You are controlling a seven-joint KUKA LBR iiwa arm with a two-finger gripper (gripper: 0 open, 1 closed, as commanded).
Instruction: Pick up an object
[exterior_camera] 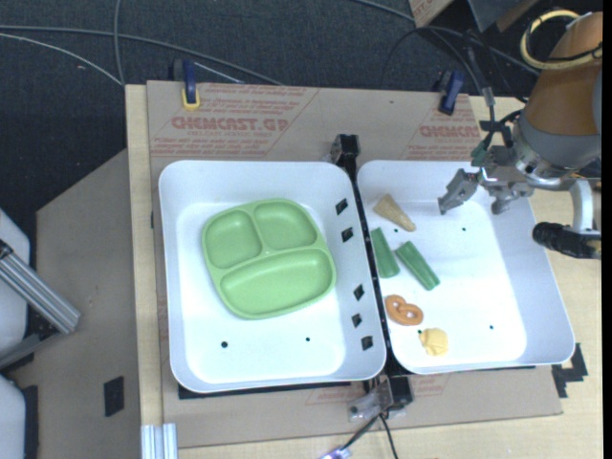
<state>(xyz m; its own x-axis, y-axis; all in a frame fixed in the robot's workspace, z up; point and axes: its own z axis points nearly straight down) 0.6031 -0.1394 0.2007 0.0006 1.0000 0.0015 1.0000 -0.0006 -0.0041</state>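
The right bin (516,304) holds several small items. A tan wedge (394,213) lies at its back left. Two green sticks (384,253) (418,264) rest beside each other below it. An orange pretzel-shaped piece (403,311) and a yellow lump (433,341) sit near the front left. My gripper (478,197) hangs over the back of this bin, right of the wedge. It is open, with nothing between its fingers (455,194).
The left bin (182,285) carries a green divided plate (268,256). A black divider with clips (356,247) runs between the bins. Blue clamps (191,84) (449,89) hold the board at the back. The arm's body (564,103) looms at the right.
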